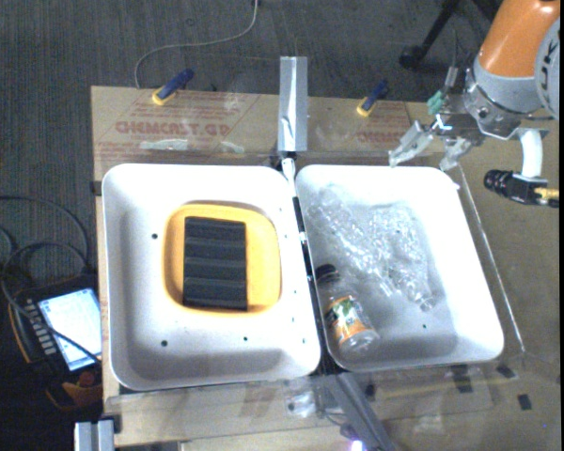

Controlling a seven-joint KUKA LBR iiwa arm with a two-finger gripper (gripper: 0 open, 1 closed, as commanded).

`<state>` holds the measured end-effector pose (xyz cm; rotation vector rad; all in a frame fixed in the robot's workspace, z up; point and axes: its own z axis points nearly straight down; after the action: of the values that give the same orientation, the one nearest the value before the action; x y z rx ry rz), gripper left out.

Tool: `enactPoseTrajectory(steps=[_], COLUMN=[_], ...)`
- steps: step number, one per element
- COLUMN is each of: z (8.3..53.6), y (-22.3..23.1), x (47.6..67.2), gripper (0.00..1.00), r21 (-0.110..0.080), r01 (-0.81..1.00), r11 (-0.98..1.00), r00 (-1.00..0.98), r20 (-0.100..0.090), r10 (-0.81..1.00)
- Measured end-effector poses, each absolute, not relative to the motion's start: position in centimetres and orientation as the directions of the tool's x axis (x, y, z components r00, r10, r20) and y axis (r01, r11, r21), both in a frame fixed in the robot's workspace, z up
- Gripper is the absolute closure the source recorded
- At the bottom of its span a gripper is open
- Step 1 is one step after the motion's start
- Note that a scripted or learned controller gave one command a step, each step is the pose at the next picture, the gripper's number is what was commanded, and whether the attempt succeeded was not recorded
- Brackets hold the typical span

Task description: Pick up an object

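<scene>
Board [169,130] reads, perhaps, "CHEMICAL GUYS".

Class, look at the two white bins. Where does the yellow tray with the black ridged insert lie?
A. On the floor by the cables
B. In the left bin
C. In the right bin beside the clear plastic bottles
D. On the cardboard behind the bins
B: the yellow tray with its black ridged insert sits in the left bin, while the clear plastic bottles lie in the right bin.

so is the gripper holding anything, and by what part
Nothing is held: the gripper is open, above the right bin's back rim, with only air between its fingers.
</scene>
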<state>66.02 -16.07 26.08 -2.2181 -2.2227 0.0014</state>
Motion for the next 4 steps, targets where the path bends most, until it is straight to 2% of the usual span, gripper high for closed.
enactPoseTrajectory(steps=[1, 2, 3, 4], z=[20.1, 20.5, 9.2, 15.9], y=[-16.1, -10.4, -18.0, -22.3], x=[61.5, 62.3, 59.7, 65.0], gripper=[0.00, 0.00, 0.00, 0.00], r21=[-0.002, -0.001, 0.004, 0.001], r01=[0.999, 0.987, 0.998, 1.000], r11=[0.042, 0.161, 0.070, -0.027], r00=[-0.042, -0.161, -0.070, 0.027], r20=[-0.002, 0.000, -0.004, -0.003], r10=[0.999, 0.987, 0.998, 1.000])
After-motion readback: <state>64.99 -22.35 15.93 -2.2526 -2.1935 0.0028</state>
